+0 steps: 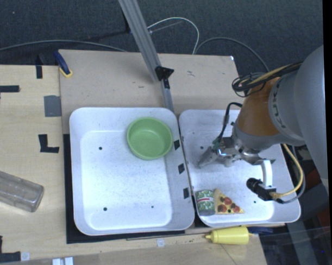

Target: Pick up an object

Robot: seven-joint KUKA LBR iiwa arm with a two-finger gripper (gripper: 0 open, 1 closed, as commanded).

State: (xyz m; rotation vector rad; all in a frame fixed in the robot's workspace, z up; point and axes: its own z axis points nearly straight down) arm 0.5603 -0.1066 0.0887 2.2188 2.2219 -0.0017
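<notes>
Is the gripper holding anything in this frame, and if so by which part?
Nothing is held. The gripper hangs over bare floor of the right bin, apart from the toy pizza slice and green can.

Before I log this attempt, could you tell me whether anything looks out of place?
The yellow bottle lies on its side outside the bins, against the right bin's near rim. A clear plastic container also lies tipped on the bench, far left.

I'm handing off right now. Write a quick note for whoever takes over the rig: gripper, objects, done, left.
Gripper: low over the right bin, pointing left, nothing visibly between its fingers; open or shut can't be read.
Objects: green bowl at the back of the left bin; pizza slice toy and small green packet at the right bin's front.
Done: nothing picked up.
Left: grasp and lift one object.
</notes>
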